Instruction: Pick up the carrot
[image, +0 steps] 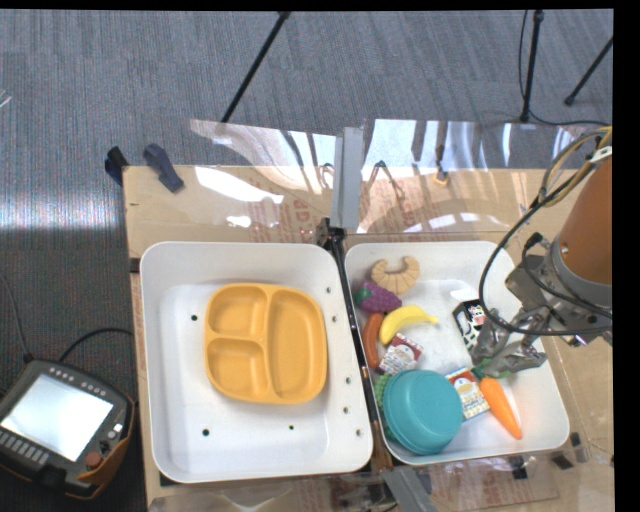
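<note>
The carrot is orange and lies aslant in the near right corner of the right bin, its thick end up-left beside a small orange carton. My gripper hangs just behind the carrot's thick end, close over the bin floor, under the grey wrist and orange band. The view does not show the carrot between the gripper's parts. The gripper covers part of the bin floor behind it.
The right bin also holds a teal bowl, banana, croissant, purple grapes, a red sausage and a black-and-white carton. A yellow divided plate lies in the left bin.
</note>
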